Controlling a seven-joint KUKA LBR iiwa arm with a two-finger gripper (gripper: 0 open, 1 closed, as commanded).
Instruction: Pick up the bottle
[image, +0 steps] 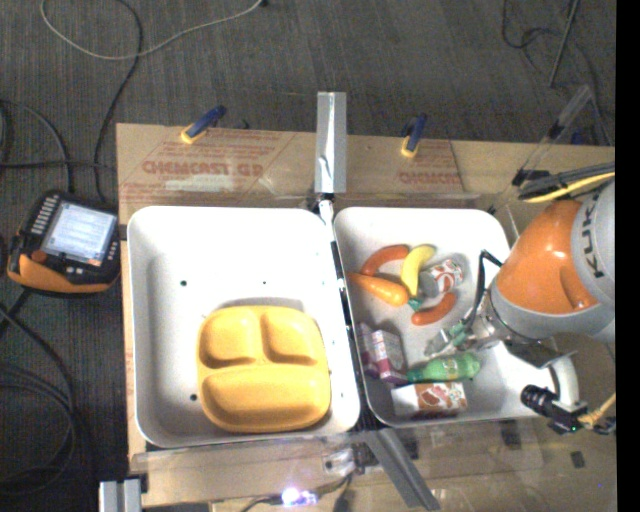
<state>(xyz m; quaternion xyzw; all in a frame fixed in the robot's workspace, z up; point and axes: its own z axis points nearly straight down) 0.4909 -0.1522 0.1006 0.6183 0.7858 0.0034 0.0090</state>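
Lying flat in your right bin (480, 225), the slim green plastic bottle (444, 369) sits just below the metal gripper (455, 340); its finger state is unclear.

Green bottle (443, 369) lying in right bin (420, 222), tool (452, 340) just above it, yellow tray (264, 367) in left bin (165, 300)

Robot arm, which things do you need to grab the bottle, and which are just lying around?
Needed: green bottle, gripper, right bin.

Lying around: banana, carrot, can, white packet, yellow tray, left bin.
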